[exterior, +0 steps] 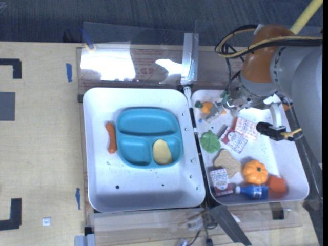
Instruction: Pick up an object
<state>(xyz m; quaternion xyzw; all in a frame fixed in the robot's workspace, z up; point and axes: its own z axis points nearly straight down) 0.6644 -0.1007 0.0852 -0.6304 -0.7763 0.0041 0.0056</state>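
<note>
Arm's down in the right bin [300,188], gripper [224,105] at the far left corner, approach step imo. Can't tell how wide it's open or if it's got anything. Closest pick is the small orange object [206,107] just beside it. Next move prob needs centering over that w/o clipping the bin wall.

Even, bright overhead light fills the scene. Strong white glare sits on the clear panel [133,65] at twelve o'clock, washing out its surface. The left bin [97,178] shows a soft sheen and faint shading along its walls. Shadows are short and soft. Focus is slightly soft overall, with small objects in the right bin [294,181] lacking fine detail.
</note>
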